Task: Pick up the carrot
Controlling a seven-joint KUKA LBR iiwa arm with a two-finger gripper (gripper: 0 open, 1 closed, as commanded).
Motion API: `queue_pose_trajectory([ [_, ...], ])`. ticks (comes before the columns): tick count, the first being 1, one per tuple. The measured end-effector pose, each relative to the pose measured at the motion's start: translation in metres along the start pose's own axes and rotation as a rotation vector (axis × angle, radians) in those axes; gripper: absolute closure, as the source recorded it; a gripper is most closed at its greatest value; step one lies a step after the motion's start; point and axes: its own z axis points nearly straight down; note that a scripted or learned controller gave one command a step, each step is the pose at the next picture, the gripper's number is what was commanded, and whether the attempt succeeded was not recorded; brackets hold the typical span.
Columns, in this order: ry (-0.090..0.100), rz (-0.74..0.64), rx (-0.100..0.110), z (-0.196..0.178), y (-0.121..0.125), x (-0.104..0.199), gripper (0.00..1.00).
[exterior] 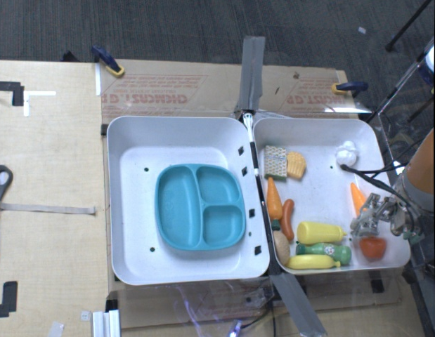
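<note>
Partly behind the tool [365, 220], an orange carrot [356, 195], lower end hidden.

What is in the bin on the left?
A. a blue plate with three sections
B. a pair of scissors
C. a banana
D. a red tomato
A: the blue plate with three sections lies in the middle of the left bin, while the toy food is in the right bin.

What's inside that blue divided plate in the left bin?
Nothing that I can see: all three compartments of the blue plate show bare. The white bin floor under it is covered.
</note>
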Motion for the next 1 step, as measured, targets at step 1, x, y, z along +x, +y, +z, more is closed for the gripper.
queue_pose_trajectory([
  [1,0.000,0.000,0.000,0.0000,0.0001,0.0000,0.00],
])
